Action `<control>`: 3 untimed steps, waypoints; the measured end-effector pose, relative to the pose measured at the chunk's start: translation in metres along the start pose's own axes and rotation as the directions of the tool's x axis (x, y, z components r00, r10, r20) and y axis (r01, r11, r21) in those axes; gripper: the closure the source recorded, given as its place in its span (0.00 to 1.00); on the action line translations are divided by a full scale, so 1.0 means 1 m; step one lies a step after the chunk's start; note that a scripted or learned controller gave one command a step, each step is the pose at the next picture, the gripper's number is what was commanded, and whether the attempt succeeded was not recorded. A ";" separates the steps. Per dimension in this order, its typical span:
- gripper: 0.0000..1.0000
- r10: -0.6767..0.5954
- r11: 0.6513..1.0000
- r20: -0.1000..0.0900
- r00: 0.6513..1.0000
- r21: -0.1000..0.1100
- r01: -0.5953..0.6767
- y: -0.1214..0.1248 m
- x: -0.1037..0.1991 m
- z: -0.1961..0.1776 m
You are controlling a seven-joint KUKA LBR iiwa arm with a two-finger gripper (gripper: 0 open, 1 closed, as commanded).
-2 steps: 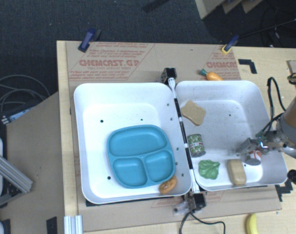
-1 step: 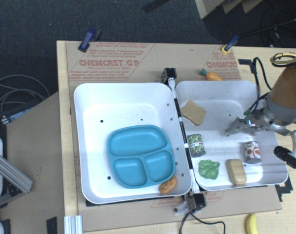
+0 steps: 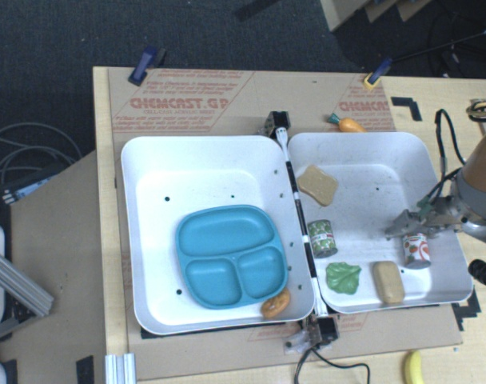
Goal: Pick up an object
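Observation:
My gripper hangs low over the right side of the right bin, reaching in from the right edge. Directly beneath and just in front of it stands a small red-and-white can, partly covered by the gripper. Whether the can is gripped is not visible. Also in this bin are a tan bread slice, a green-labelled can, a green leafy piece and a tan roll.
The left bin holds a blue divided plate and a brown pastry at its front right corner. An orange carrot lies on the bench behind the right bin. A yellow banana lies at the bench's front.

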State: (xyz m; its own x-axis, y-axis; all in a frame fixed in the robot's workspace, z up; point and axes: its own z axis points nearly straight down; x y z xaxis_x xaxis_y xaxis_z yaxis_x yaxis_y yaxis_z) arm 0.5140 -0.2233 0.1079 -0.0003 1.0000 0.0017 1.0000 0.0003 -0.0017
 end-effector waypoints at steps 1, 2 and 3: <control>0.00 -0.005 1.000 -0.008 1.000 -0.001 0.005 0.064 0.005 0.024; 0.00 0.000 1.000 0.005 1.000 -0.007 0.000 0.026 -0.001 -0.098; 0.00 0.001 1.000 0.001 1.000 0.000 -0.001 0.003 0.003 -0.079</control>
State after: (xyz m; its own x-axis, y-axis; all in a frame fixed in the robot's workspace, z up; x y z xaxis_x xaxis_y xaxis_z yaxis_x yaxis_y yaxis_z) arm 0.5167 -0.2202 0.1870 0.0006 1.0000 0.0007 1.0000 -0.0006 -0.0014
